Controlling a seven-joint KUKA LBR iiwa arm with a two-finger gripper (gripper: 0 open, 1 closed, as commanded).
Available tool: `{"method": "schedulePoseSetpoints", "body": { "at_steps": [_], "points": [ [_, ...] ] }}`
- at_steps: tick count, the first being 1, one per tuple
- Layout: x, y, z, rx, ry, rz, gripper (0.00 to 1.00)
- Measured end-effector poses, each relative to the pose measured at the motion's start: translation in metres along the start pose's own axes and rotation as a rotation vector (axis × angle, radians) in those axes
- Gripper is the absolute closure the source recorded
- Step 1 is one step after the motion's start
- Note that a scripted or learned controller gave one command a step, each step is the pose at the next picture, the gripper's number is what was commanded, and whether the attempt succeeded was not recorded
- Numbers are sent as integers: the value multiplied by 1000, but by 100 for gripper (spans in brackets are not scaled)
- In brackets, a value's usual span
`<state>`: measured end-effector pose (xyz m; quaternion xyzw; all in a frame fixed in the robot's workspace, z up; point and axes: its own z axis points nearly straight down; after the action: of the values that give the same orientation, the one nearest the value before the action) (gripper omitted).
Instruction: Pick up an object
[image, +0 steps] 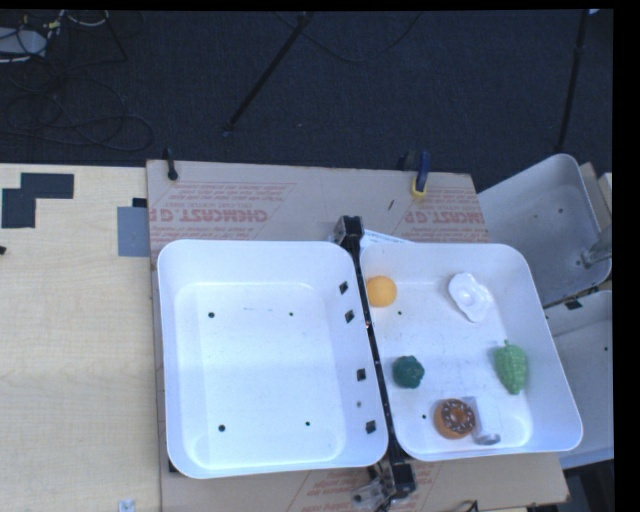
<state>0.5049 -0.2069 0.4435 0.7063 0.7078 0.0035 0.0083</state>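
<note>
The right bin (540, 330) holds several small objects. An orange ball (381, 291) lies near its left wall at the back. A white lumpy object (469, 297) sits toward the back right. A light green leafy object (511, 368) rests by the right wall. A dark green round object (408, 372) is left of the middle. A brown doughnut with sprinkles (455, 418) lies at the front, with a small grey piece (488, 438) just to its right.
The left bin (175, 330) stands beside the right one, with a black rail (365, 340) between them. Both rest on a cardboard sheet (250, 205) held by a blue and yellow clamp (421, 180). A pale grey panel (550, 215) rises at the right.
</note>
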Motion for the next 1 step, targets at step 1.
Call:
{"method": "schedulePoseSetpoints", "body": {
  "at_steps": [1],
  "points": [
    [66, -28, -85, 7, 6, -5, 0]
  ]
}}
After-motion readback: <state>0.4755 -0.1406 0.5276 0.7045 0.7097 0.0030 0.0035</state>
